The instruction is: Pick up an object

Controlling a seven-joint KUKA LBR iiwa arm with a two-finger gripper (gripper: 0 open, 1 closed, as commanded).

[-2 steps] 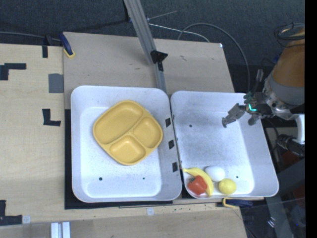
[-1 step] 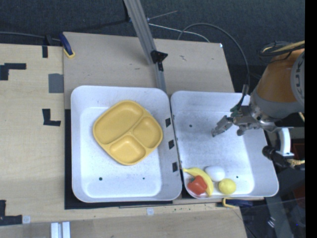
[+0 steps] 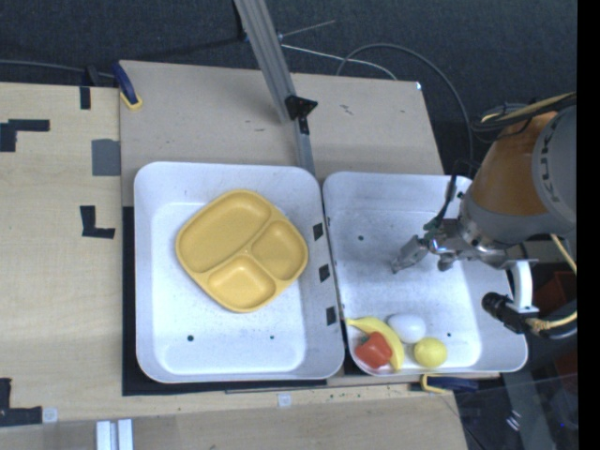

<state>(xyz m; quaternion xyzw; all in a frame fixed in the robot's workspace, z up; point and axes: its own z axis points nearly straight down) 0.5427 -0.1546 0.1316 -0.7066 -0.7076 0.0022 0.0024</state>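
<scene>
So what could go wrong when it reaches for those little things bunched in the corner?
The banana, red piece, white egg-shaped piece and yellow ball crowd together, so the gripper might nudge several and grip none. They also sit against the right bin's near wall, which could block the gripper. The round ones may roll away.
</scene>
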